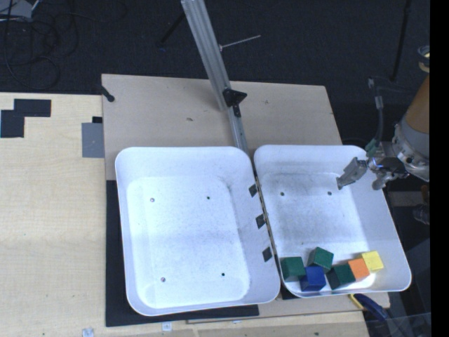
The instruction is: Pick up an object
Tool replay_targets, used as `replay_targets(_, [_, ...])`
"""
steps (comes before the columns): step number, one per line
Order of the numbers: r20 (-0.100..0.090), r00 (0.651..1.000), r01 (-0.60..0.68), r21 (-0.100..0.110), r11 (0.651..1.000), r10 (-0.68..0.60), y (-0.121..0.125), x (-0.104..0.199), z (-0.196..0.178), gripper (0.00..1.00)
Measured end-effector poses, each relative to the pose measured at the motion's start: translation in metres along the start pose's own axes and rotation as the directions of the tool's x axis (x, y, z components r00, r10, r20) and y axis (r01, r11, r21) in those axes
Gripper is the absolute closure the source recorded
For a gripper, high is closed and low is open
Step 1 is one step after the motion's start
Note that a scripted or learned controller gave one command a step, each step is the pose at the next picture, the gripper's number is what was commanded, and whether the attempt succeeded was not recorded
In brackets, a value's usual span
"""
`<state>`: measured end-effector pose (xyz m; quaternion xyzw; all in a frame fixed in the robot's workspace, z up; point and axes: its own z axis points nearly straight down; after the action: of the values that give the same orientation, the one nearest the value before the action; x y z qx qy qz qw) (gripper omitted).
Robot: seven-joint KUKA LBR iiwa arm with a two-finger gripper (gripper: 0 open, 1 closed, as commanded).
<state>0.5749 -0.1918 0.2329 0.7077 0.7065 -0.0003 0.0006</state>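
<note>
Six small blocks sit bunched in the near corner of the right bin (393,237): a green block (292,266), a second green block (323,258), a blue block (314,278), a dark green block (342,276), an orange block (359,267) and a yellow block (372,260). Most touch a neighbour, and the blue one lies close to the bin's near rim. Your gripper (365,173) hovers over the far right side of that bin, fingers spread apart with nothing between them, well apart from the cluster. The left bin (140,167) holds none of the blocks. You are at the approach step, I judge; no grasp has begun. Next you need to carry the gripper toward the near corner, choose a block with free sides, perhaps the yellow one at the cluster's edge, and descend with the fingers straddling it. Crowding may block a clean close.
</note>
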Motion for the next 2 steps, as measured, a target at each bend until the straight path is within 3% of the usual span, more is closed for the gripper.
replay_targets(1, [-0.003, 1.000, 0.005, 0.006, 1.000, -0.005, 0.059, 0.018, 0.099, 0.00])
replay_targets(2, [-0.003, 1.000, -0.002, 0.005, 1.000, 0.002, -0.014, 0.031, 0.049, 0.00])
